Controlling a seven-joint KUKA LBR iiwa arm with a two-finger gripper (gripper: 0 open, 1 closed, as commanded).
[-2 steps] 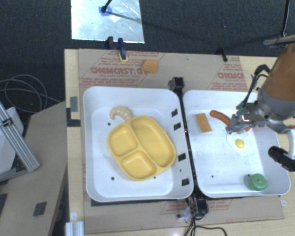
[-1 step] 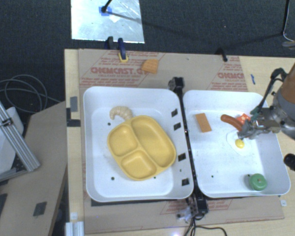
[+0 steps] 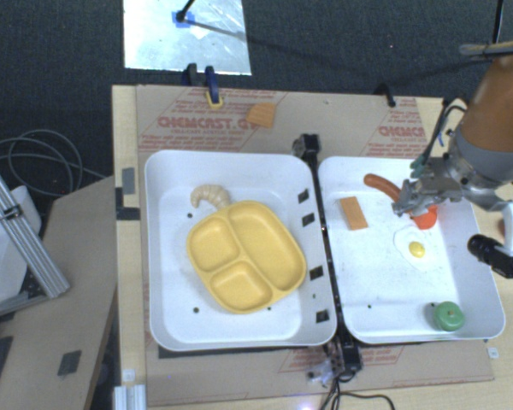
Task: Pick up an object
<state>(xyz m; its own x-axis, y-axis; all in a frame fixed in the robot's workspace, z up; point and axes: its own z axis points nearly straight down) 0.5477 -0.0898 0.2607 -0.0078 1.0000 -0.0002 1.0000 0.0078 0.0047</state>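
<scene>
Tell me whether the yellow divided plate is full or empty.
Empty: the yellow divided plate shows three bare compartments; the croissant lies beside it.

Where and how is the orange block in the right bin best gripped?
Judging from its pose, grip the orange block across its two long sides, near the middle, coming straight down from above. It lies flat on the right bin floor with bare floor either side, so the jaws should fit around its narrow width.

Fixed overhead camera, slanted, both bins (image 3: 325, 229)

Left bin (image 3: 167, 254) holds a yellow tray (image 3: 244, 254) and croissant (image 3: 209, 196). Tool (image 3: 408, 202) hangs over the right bin (image 3: 470, 254), by a sausage (image 3: 380, 184), egg (image 3: 415, 248) and orange block (image 3: 353, 213).
</scene>
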